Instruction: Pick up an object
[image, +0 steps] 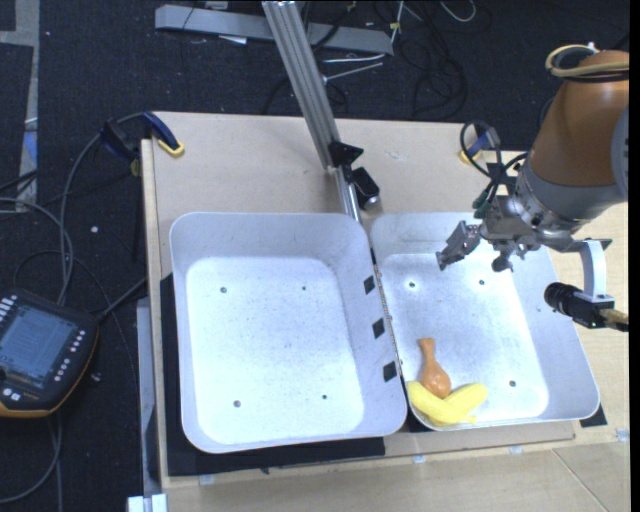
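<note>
A yellow banana (450, 402) lies in the near left corner of the right bin (520, 330). An orange pear-shaped toy (433, 372) rests against the banana's far side. My gripper (476, 252) hangs over the far part of the right bin, well behind both objects. Its two fingers stand spread apart and open, with nothing between them.
The left bin (200, 300) sits beside the right one, their rims meeting at the centre. A slanted metal camera pole (310, 90) rises from the bench behind the bins. Clamps (160, 135) mark the bench's far corners. A teach pendant (35, 345) lies on the floor at left.
</note>
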